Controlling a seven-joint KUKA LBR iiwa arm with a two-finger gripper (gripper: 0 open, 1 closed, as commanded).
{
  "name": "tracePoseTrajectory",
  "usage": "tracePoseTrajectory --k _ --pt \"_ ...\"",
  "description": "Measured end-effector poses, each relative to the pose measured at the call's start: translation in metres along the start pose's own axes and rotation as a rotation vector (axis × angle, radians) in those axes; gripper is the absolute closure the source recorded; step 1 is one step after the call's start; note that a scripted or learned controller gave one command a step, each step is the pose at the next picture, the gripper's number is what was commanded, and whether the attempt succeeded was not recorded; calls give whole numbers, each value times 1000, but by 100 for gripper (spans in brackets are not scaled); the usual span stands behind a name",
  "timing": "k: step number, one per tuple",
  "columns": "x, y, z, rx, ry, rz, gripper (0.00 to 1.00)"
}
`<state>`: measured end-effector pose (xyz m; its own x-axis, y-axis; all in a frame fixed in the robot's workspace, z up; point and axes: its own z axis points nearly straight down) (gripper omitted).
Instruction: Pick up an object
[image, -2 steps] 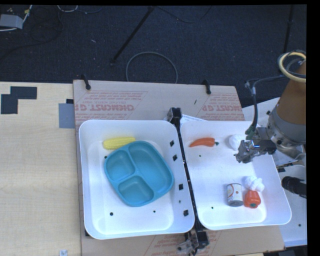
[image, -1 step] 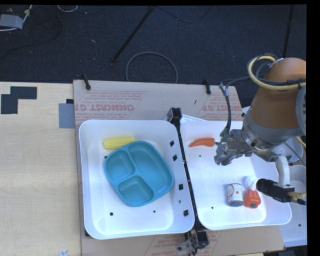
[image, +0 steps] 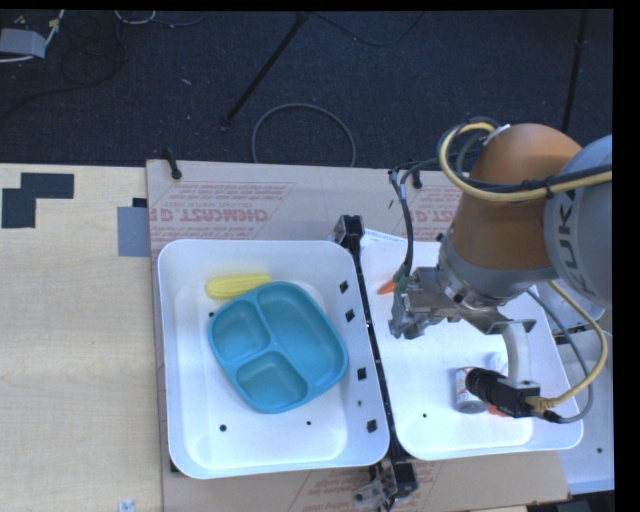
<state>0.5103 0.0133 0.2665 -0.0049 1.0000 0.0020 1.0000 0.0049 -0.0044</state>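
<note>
Since the task names no particular object, anything lying in the two bins is a candidate. Nearest the camera, on the pale wooden desk, sit the shallow white plastic left bin and the shallow white plastic right bin, side by side.

Toward the middle of the left bin lies a light-blue plastic plate with three compartments, flat on the bin's floor. It looks stiff, light and smooth. Lying flat, it offers only its raised rim or a divider wall to pinch, and I judge it likely to slip or tip.

About level with it, over the left part of the right bin, hangs the grey metal gripper of the grey and orange arm. Whether it is spread or closed cannot be made out from this angle.

Just beyond the plate, at its far rim, lies a small yellow corn-cob-shaped toy. It is probably light and rounded, best taken across its narrow middle.

At about that depth, by the right bin's left wall and near the gripper, a small orange sliver is too small to identify. It is the closest pick, though thin and probably hard to catch.
</note>
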Motion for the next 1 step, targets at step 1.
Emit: tracePoseTrajectory --k 1 --pt "55 -14 21 2 -1 1 100"
